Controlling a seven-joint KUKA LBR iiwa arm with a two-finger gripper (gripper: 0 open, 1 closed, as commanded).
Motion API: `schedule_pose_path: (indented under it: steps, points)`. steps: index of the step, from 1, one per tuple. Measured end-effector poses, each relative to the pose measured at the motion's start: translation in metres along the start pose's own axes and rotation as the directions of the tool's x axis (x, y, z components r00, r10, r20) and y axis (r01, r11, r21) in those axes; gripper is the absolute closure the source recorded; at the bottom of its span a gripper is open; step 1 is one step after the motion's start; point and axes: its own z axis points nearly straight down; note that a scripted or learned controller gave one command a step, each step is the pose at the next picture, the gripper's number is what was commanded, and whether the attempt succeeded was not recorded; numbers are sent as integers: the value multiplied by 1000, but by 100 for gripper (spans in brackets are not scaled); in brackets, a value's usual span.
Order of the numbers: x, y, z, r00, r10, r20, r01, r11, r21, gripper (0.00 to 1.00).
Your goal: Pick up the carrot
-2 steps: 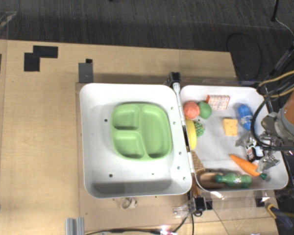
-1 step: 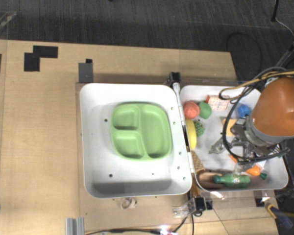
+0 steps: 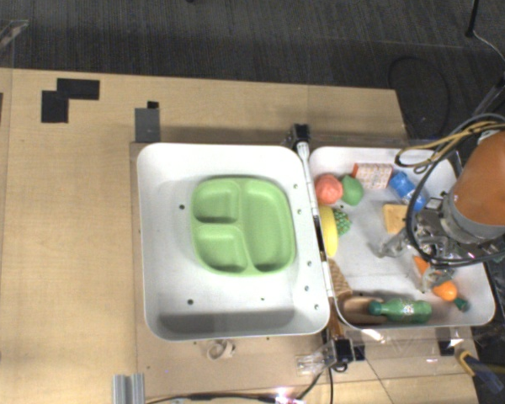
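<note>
Lies in the right-hand shallow white bin (image 3: 480, 308), toward its near right corner: small orange toy carrot (image 3: 444, 290), with a dark green tip pointing at the bin's right wall. Rests on the bin floor, just beside the two-finger gripper (image 3: 427, 261) on its near side; cannot tell from this slant whether touching it or apart. Not seen clasped in the tool. Impossible to tell whether the tool is released or clenched, hidden as it is among dark cables and its own metal body.

Just above, looms the grey arm with its broad orange band (image 3: 488, 182), reaching in from the right over the bin's right half.

Along the near wall, left of the carrot, lies a long green plastic vegetable (image 3: 401, 310), with a brown wooden-looking piece (image 3: 360, 306) at its left end. Further back, near the bin's middle, sits a flat tan block (image 3: 394, 217); behind that, a small blue object (image 3: 401, 183) and a pale striped carton (image 3: 372, 175). Against the left wall: a yellow toy banana (image 3: 327, 230), a knobbly green piece (image 3: 342, 220), a round red-orange fruit (image 3: 328, 189) and a round green one (image 3: 352, 190) touching it.

Well apart, in the left white bin (image 3: 164, 251), sits a light green plastic plate with three compartments (image 3: 240, 224).
</note>
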Motion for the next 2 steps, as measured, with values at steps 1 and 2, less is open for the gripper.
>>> schedule_pose_path:
  steps: [1,2]
  points:
    - [21,28,-41,996,93,-5,-93,996,-3,0]
    - [19,24,-1,973,232,-4,-232,973,0,0]
